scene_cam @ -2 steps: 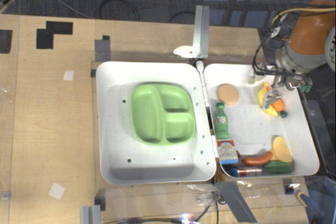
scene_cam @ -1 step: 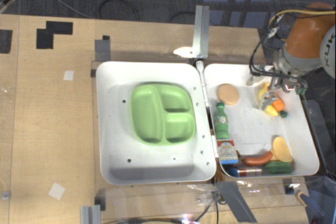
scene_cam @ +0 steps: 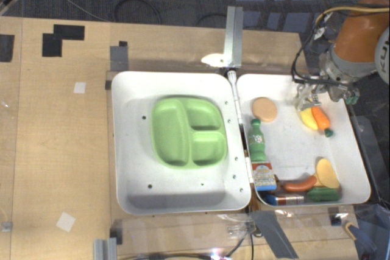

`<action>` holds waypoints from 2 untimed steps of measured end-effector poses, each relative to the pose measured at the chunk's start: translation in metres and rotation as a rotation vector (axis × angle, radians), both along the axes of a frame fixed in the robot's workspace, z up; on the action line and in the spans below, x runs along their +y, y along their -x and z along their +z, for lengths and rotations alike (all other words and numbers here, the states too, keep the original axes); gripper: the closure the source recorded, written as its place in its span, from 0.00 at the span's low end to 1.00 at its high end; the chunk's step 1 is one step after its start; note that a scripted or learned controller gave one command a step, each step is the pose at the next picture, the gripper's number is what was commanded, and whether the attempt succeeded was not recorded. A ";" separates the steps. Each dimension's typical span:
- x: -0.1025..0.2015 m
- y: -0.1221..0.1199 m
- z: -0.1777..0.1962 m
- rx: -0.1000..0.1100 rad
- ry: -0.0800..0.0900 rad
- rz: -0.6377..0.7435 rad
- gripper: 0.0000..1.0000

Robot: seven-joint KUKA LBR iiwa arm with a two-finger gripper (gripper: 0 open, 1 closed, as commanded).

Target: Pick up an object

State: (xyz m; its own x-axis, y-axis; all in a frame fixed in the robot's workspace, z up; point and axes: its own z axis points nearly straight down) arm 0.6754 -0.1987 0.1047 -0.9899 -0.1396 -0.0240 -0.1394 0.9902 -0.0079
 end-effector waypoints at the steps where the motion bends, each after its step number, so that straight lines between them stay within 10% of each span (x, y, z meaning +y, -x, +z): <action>1: 0.000 0.002 -0.002 0.009 -0.001 0.001 0.00; 2: -0.006 0.005 -0.016 0.021 -0.005 -0.019 0.00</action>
